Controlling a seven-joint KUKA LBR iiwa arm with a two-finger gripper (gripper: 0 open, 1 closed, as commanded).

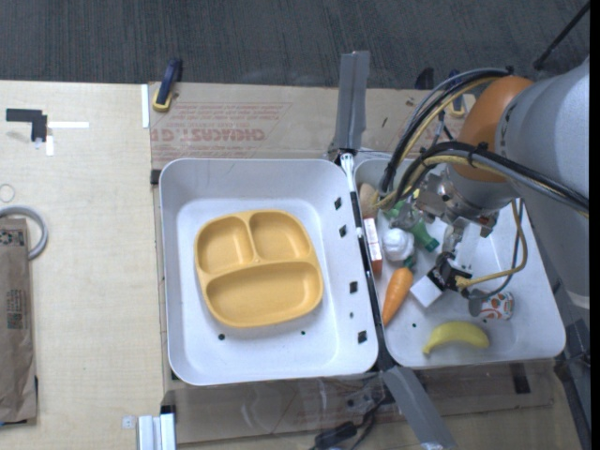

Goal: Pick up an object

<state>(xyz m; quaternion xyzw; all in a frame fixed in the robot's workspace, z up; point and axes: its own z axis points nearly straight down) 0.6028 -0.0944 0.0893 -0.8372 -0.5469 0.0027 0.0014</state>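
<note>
My gripper (424,216) hangs low over the upper left part of the right bin (534,340), amid a cluster of small items. Just beside it are a white rounded object (397,243) and a green piece (427,239). An orange carrot (397,293) lies below them, pointing towards the bin's front left. A yellow banana (457,337) rests near the front of the bin. A small red and white object (498,306) sits to the right of the carrot. The arm hides what is directly under the gripper.
The left bin (178,279) holds a yellow divided plate (258,268). A red and white tube (372,242) lies along the right bin's left wall, and a tan object (367,196) sits at its back left corner. Yellow cables loop around the wrist.
</note>
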